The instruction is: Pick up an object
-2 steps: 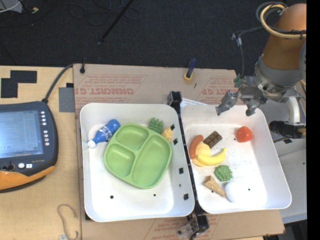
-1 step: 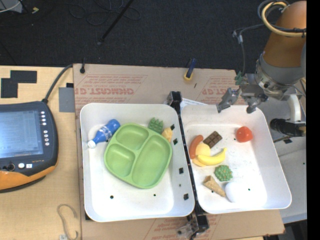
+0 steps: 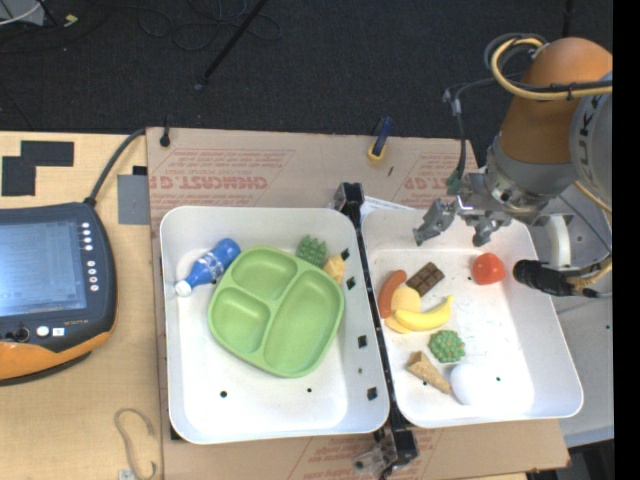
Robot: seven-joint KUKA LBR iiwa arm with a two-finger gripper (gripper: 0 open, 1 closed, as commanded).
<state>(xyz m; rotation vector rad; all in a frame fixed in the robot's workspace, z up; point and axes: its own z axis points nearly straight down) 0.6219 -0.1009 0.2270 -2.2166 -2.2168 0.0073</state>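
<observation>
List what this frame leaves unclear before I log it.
- Yellow piece: partly under the green plate rim; kind unclear.
- White object: blends with the right bin; outline vague.
- Gripper: open above the right bin; height above it cannot be judged.
- Bottle: label too small to read.

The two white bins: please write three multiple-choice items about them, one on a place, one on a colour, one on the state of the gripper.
1. Where does the green plate lie?
A. left bin
B. right bin
C. on the cardboard

2. What colour is the bottle beside the plate?
A. red
B. blue
C. yellow

3. How is the gripper?
A. shut on the banana
B. shut on the tomato
C. open, holding nothing

Answers: 1 A, the plate lies within the left bin's walls. 2 B, its body is blue with a white cap. 3 C, the fingers stand apart over the right bin's far edge, and the banana and tomato lie in the bin.
</observation>
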